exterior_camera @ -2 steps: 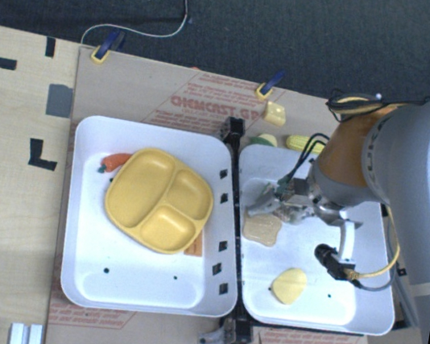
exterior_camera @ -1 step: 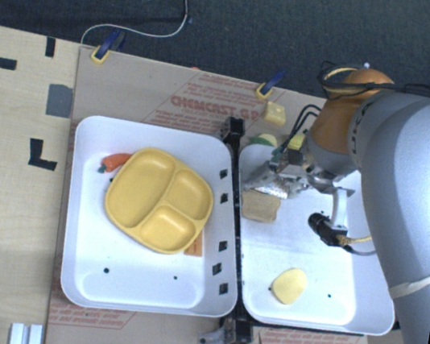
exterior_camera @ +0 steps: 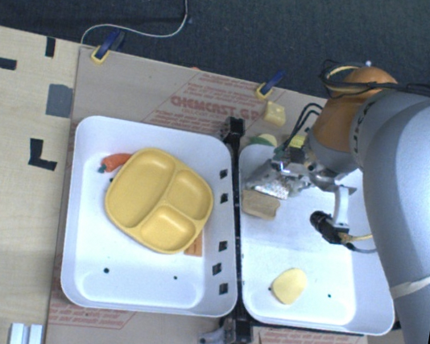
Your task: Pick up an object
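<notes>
Grey metal end effector over the upper left part of the right shallow white bin, at the end of the grey arm with an orange band reaching in from the right. Cannot tell whether spread or pressed together, nor whether pinching anything.

Just below it, a tan rectangular block flat on the bin floor, close to the wall shared with the other bin. Touching the block's upper edge, a small silvery speckled piece, between block and end effector. Hemming the block in on its left, black fittings along the seam between the two bins.

Near the front of the same bin, well apart from the block, a pale yellow rounded lump. At the far rim, just beside the end effector, a small green and white rounded thing. Beyond that, on the brown cardboard surface, a small yellow block.

In the left shallow white bin, a yellow plastic plate with three compartments, lying across the middle. Peeking out from under its upper left edge, an orange carrot-shaped piece; at its lower right edge, another orange sliver.
</notes>
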Controlling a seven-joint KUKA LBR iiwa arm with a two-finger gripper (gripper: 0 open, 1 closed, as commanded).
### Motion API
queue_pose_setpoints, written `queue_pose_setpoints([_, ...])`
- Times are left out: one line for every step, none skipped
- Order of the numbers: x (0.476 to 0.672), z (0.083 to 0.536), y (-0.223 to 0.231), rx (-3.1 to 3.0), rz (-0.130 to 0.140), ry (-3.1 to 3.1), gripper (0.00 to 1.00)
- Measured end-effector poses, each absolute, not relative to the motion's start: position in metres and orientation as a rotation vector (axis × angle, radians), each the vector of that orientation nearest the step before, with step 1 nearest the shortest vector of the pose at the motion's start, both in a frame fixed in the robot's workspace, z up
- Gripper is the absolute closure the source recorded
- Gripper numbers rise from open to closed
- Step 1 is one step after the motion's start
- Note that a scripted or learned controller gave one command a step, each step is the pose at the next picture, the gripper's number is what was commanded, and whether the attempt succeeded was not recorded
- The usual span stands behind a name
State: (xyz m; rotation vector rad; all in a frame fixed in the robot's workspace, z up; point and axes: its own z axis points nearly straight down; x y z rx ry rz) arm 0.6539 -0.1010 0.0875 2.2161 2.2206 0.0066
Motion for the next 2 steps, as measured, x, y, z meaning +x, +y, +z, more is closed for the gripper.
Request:
queue_pose_setpoints([0.6686,0.0842,-0.1052,2.218,-0.001,2.225,0.0])
queue_pose_setpoints([0.6681,0.094,-0.1053,2.217,-0.004,2.224,1.0])
